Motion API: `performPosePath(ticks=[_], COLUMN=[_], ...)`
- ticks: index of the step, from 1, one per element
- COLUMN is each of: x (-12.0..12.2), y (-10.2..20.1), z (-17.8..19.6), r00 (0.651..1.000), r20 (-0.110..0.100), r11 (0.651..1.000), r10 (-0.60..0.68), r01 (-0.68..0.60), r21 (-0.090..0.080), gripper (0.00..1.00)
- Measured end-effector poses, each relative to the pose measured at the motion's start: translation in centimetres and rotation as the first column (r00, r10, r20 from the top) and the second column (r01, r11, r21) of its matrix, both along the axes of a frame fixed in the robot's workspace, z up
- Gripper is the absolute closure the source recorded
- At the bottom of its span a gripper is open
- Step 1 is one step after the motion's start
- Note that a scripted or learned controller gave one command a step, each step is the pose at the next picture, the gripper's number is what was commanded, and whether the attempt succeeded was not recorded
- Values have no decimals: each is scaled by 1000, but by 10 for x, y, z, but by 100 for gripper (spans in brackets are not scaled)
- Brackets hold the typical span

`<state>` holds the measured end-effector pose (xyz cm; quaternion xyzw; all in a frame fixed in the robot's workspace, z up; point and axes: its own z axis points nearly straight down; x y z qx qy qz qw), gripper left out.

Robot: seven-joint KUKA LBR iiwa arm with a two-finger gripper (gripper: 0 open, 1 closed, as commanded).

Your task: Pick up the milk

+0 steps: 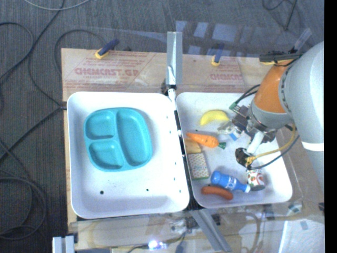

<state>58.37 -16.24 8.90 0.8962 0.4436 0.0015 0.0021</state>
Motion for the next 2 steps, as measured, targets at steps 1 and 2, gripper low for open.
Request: performPosePath(ticks=[1,2], x=[44,72], y=[-17,-38], z=[34,1], r00=[988,985], r20=[-9,-24], r11=[988,986], r10=[-152,-169], r01=[152,169], r21=[0,8], gripper=[0,0])
